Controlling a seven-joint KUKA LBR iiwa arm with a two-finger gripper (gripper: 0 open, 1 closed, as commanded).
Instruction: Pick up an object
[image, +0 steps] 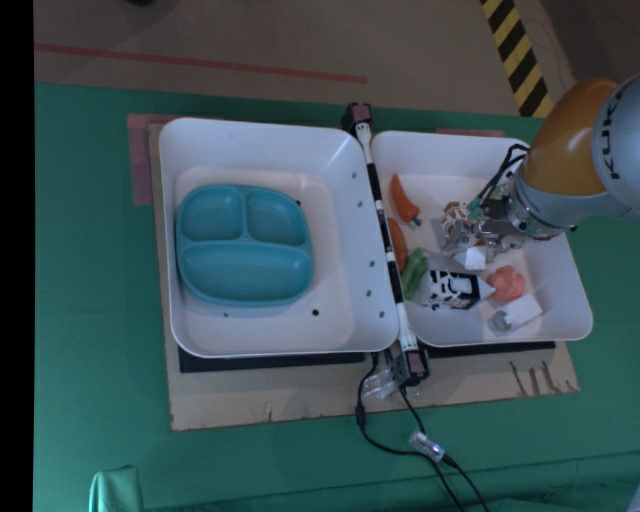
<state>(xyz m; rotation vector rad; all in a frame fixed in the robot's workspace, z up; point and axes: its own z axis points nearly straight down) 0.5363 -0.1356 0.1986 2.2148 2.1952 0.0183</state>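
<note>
We find the tool (468, 232) low in the right bin (560, 300) among crowded toys; its grip state we cannot tell. Crowding risks a glancing, failed pick.

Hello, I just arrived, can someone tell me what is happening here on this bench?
A grey and orange robot arm reaches from the right into the right bin, its gripper low among small toys: a carrot, a black-and-white cow-patterned carton and an orange-pink piece. Nothing can be seen held yet. The left bin holds a teal divided plate, untouched.
</note>
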